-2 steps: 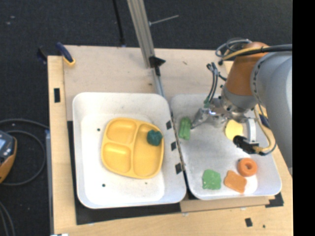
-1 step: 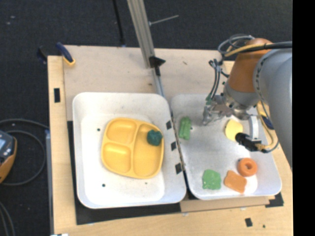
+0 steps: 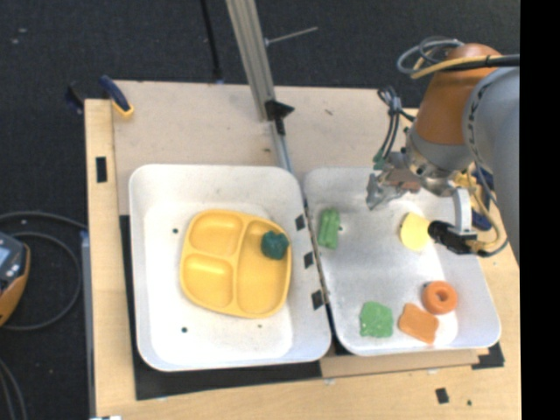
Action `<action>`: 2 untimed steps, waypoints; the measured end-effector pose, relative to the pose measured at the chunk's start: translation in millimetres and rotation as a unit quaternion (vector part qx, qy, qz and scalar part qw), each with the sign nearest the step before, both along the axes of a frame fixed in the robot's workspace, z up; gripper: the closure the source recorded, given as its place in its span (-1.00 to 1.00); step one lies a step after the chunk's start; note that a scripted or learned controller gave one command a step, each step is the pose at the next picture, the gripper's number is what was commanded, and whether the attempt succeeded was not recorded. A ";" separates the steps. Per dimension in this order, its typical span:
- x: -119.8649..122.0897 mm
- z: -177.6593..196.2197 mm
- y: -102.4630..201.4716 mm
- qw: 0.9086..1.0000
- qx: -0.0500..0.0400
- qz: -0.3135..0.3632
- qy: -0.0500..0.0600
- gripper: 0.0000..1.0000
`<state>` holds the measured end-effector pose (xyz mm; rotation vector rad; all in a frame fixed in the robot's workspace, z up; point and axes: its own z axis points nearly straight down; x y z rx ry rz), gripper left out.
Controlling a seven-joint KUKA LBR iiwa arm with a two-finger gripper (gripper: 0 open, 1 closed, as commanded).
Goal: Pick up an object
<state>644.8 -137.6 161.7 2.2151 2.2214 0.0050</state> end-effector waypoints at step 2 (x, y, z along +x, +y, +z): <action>2.3 109.4 -1.8 1.000 -0.001 0.001 -0.001 1.00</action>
